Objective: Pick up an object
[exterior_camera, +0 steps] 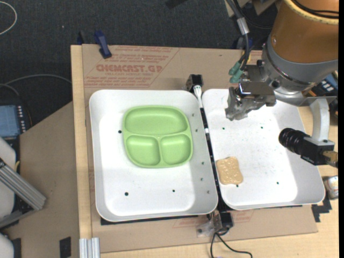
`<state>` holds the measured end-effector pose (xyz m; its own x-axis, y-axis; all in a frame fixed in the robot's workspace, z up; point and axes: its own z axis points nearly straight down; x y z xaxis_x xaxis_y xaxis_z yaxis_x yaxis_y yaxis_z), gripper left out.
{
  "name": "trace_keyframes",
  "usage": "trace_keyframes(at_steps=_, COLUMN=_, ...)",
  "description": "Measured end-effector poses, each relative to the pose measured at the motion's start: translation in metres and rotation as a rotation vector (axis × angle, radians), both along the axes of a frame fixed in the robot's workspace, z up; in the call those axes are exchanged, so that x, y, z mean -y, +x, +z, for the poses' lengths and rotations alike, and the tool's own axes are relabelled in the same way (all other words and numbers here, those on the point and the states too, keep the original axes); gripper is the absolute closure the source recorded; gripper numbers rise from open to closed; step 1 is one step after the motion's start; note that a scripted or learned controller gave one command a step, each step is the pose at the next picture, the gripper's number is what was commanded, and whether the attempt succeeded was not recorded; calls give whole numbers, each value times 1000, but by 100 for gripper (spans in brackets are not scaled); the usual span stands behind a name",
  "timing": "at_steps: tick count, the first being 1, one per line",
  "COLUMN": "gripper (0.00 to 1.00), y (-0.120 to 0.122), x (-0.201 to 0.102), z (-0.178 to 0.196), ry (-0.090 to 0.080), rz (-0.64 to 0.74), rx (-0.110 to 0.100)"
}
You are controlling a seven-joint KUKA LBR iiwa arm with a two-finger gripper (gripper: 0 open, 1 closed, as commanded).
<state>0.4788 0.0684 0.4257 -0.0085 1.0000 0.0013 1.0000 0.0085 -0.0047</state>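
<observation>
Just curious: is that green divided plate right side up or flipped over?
Right side up. The green plate lies flat in the left bin with its three hollow compartments facing up.

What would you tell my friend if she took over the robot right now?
Gripper: up over the far end of the right bin, nothing seen in it; I can't tell if it's open or shut.
Things: a tan cracker lies flat in the right bin, near its left wall and the near end. A green divided plate sits in the left bin.
Done: nothing picked up yet.
Left: probably bring the gripper toward the cracker, lower it, grab and lift.
</observation>
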Motion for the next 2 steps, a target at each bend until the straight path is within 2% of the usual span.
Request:
trace_keyframes(at_steps=1, gripper=100, y=0, x=-51, z=-2, ry=0, rz=-2, rx=4)
trace_keyframes(at_steps=2, gripper=100, y=1, x=-49, z=9, ry=-1, rz=-5, rx=7)
